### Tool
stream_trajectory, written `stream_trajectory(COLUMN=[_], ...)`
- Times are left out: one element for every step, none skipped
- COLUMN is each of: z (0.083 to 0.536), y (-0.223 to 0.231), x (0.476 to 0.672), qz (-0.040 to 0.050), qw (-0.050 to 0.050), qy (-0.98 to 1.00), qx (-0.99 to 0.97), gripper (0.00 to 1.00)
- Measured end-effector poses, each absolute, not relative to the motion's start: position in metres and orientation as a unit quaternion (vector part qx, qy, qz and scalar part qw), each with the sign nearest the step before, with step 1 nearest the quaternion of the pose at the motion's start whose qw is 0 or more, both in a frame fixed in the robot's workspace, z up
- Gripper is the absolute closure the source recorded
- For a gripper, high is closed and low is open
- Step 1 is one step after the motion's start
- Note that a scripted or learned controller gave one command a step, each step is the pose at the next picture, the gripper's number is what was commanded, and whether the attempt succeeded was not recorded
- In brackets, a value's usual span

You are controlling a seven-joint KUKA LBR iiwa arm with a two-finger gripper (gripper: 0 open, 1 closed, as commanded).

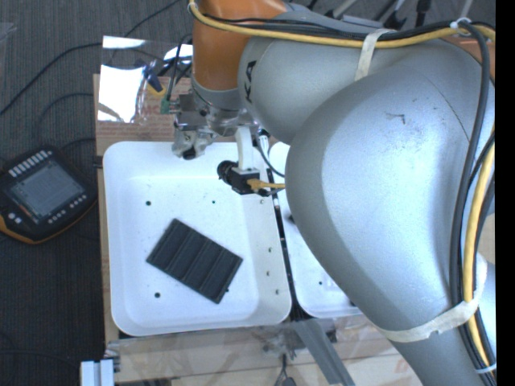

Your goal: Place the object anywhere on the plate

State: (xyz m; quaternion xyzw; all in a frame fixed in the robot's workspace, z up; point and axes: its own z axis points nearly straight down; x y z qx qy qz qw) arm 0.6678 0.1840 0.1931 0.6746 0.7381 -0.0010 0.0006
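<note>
A black pendant (44, 191) with a grey screen lies on the dark floor, left of the counter (201, 352). A cable runs from it toward the far side.

On the counter sits the left bin (129, 296), white and shallow. In its near half lies a dark ribbed plate (195, 260), flat on the bin floor and turned at a slant to the bin walls. It touches nothing but the bin floor. A few small dark holes dot the bin floor around it.

Beyond the far left corner of the bin lies a shiny sheet (121, 95), bright with glare.

Over the far edge of the left bin hangs the claw (190, 145), below the orange band (221, 39) of the arm (378, 183). It is well apart from the plate, toward the far side. Whether it is wide or narrow I cannot tell, and no object can be made out between its tips. Just right of it, a small black part (235, 175) with a yellow-tipped wire hangs over the bin's far right area.

The task's object cannot be picked out anywhere in the bins.

The right bin (322, 296) stands beside the left, touching along the middle. The grey arm covers most of it. Yellow and black cables (322, 39) run along the arm, bound with pale straps.
</note>
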Motion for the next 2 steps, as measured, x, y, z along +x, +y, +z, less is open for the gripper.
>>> stream_trajectory(z=[0.185, 0.195], y=[0.231, 0.232], x=[0.669, 0.668], qz=[0.0008, -0.0001], qw=[0.002, 0.004], qy=[0.753, 0.754], qx=[0.658, 0.657], gripper=[1.0, 1.0])
